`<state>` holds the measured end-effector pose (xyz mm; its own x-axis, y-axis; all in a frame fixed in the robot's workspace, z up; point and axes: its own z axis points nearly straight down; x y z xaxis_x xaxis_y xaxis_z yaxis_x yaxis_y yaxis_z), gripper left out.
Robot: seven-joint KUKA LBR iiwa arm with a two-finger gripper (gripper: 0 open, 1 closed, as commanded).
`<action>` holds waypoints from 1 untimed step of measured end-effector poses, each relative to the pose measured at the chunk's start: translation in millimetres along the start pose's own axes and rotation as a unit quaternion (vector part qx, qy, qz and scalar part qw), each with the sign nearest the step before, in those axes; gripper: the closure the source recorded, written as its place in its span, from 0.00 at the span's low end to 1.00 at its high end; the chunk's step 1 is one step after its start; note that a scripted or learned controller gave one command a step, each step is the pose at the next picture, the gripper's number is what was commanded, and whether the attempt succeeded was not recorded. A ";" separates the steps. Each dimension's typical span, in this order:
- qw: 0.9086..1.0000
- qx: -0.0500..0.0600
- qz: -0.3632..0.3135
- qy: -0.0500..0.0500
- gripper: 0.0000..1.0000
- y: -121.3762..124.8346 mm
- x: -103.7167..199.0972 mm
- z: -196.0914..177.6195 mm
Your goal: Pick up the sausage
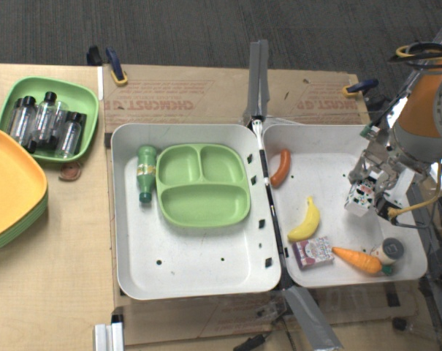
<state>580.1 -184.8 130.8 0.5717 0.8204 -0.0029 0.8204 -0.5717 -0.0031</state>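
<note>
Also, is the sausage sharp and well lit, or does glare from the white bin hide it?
Camera view: the sausage is sharp and evenly lit, with only a faint shadow beside it; the right bin is bright but shows no glare that hides it.

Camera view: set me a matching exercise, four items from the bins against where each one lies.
Items:
1 sausage
2 banana
3 carrot
4 green bottle

Places:
A left bin, beside the green divided plate
B right bin, near wall, right of the pink box
C right bin, far end, by its left wall
D right bin, between sausage and pink box

Pairs: 1-C, 2-D, 3-B, 4-A
</note>
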 end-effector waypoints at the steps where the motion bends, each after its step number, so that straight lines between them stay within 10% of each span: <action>1: 0.997 -0.002 -0.074 0.001 1.00 -28.6 -38.6 38.2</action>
<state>534.5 -200.1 92.8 0.4446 0.8957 -0.0004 0.8957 -0.4446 0.0005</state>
